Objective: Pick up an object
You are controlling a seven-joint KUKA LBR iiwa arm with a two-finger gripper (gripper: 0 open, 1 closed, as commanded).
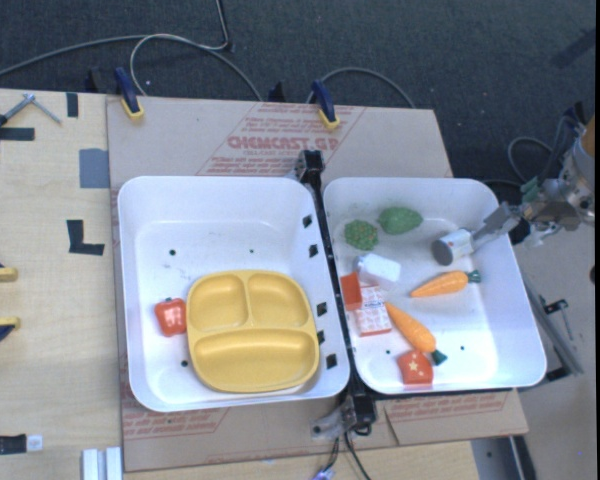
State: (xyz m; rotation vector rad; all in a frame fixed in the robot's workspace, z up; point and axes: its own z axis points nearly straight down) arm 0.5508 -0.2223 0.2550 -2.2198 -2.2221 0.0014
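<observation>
The right bin holds several toys: a large green vegetable, a smaller green one, a white block, two orange carrots, a red piece with a green top and an orange-red block on a printed card. A grey cylinder with a slim grey shaft lies near the bin's right side. My gripper sits at the bin's right rim, at the shaft's outer end. Nothing shows as lifted.
The left bin holds a yellow divided plate and a small red toy. Black clips run along the wall between the bins. Cables and clamps lie beyond the far edge of the cardboard.
</observation>
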